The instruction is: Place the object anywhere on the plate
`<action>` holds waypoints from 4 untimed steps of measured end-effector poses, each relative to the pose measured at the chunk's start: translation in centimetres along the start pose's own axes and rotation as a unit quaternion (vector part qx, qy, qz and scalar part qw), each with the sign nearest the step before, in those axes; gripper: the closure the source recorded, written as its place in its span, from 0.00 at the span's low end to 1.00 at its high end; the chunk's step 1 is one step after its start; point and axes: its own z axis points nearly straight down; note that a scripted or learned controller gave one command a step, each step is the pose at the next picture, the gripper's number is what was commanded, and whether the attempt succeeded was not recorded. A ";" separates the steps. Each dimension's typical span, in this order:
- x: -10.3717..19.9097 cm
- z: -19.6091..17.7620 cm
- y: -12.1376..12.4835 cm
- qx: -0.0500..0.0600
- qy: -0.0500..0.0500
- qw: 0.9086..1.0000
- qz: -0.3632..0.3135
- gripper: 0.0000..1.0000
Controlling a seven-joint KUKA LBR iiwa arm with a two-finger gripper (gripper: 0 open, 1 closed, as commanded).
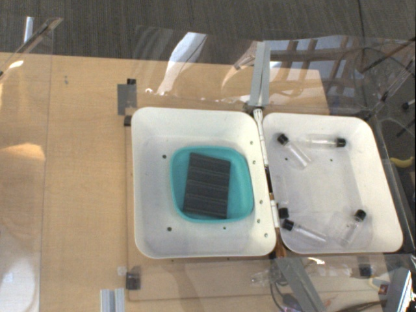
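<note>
A dark grey ribbed rectangular block (208, 185) lies flat on a teal square plate (244, 197) in the middle of the left white bin (149, 174) on a pale wooden counter (65, 174). The block sits well inside the plate's rim, slightly tilted. In the right white bin (383, 187), 4 clear vials with black caps are scattered: 1 near the top left (290, 147), 1 along the top (323, 141), 1 at the bottom left (300, 230) and 1 at the lower right (353, 227).
</note>
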 end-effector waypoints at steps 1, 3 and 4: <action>0.0 0.0 0.0 0.000 0.000 1.000 0.000 0.00; 0.0 0.0 0.0 0.000 0.000 1.000 0.000 0.00; 0.0 0.0 0.0 0.000 0.000 1.000 0.000 0.00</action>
